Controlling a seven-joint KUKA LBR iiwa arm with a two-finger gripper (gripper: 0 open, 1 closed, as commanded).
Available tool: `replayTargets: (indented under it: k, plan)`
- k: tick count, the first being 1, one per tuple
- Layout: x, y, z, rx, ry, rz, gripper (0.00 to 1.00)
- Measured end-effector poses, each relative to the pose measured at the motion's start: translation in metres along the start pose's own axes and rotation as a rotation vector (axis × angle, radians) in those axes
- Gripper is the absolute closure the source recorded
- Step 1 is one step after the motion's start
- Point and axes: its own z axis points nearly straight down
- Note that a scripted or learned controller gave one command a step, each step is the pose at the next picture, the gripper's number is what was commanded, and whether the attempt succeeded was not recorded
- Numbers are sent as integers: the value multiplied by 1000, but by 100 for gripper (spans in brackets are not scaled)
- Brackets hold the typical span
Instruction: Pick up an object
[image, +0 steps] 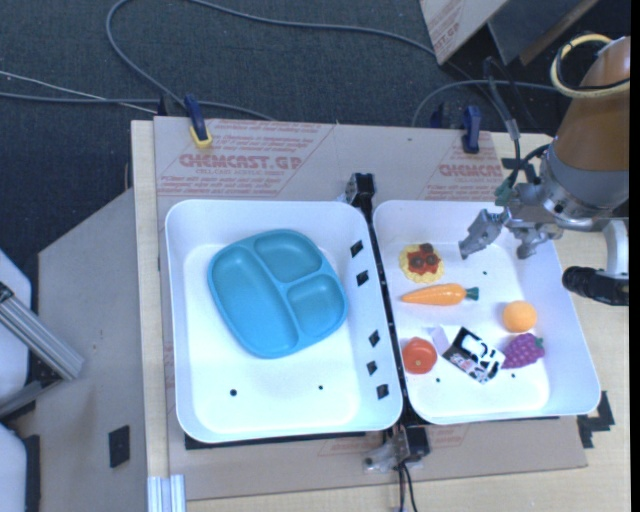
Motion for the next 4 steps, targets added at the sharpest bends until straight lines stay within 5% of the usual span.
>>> replayTargets:
  k: [1, 4]
  plan:
    - [0, 2, -6, -11, -2, -2, 0]
    - [-9, -11, 151, -8, 0, -2, 0]
